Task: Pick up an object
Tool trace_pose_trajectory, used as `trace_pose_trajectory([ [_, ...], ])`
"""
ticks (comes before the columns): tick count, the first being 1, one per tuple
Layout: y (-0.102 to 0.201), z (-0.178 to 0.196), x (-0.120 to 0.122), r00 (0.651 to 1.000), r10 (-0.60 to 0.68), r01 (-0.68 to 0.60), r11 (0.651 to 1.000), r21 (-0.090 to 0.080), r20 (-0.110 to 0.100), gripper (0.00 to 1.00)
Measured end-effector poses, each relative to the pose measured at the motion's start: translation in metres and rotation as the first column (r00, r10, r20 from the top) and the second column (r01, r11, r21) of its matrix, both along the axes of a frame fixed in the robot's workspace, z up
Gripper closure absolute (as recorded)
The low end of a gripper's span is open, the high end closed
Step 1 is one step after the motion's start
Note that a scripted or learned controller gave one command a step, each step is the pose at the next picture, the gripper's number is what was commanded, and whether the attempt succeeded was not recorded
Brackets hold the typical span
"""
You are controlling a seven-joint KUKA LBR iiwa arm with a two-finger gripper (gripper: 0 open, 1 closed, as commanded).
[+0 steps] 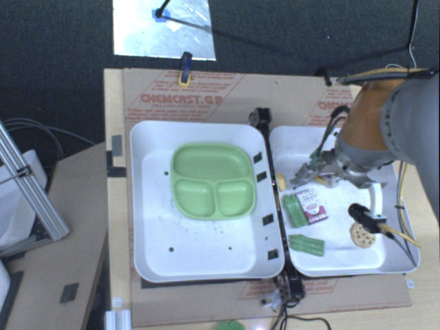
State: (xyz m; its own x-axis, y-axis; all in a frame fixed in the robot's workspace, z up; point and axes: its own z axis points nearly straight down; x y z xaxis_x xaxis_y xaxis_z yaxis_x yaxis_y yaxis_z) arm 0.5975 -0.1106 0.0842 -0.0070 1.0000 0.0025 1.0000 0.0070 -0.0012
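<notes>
**Clerk:** Item one?

**Checker:** Gripper, on the grey arm. It hangs low in the right bin, just up the view from the red-and-white packet, apart from it. Nothing is seen in its grip. Whether it is released or clenched: cannot tell.

**Clerk:** Item two, the packet itself?

**Checker:** Lying flat on the bin floor, slightly askew. All places below are taken from it.

**Clerk:** Nearest neighbour?

**Checker:** Green packet, oblong, flat, touching the red-and-white packet's left edge.

**Clerk:** Next?

**Checker:** Green block, down the view from the red-and-white packet, near but apart, lying crosswise.

**Clerk:** To the right?

**Checker:** Round biscuit, pale brown and speckled, right of the red-and-white packet and a little lower, apart from it.

**Clerk:** Small entries?

**Checker:** Yellow piece, up and left of the red-and-white packet, at the bin's left wall. Too small to tell what it is.

**Clerk:** Farther out?

**Checker:** Left bin, well left of the red-and-white packet, holding one green divided plate with three compartments, flat, near the bin's middle.
</notes>
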Motion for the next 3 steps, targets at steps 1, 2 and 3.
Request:
trace_pose_trajectory([
  [1, -0.004, 0.0, -0.036, 1.0, -0.006, 0.006, 1.0, -0.001, -0.002, 0.0],
  [2, 0.119, 0.107, -0.044, 1.0, 0.008, -0.008, 1.0, 0.001, 0.011, 0.0],
  [3, 0.073, 0.1, -0.046, 1.0, -0.009, 0.009, 1.0, -0.003, 0.003, 0.0],
])
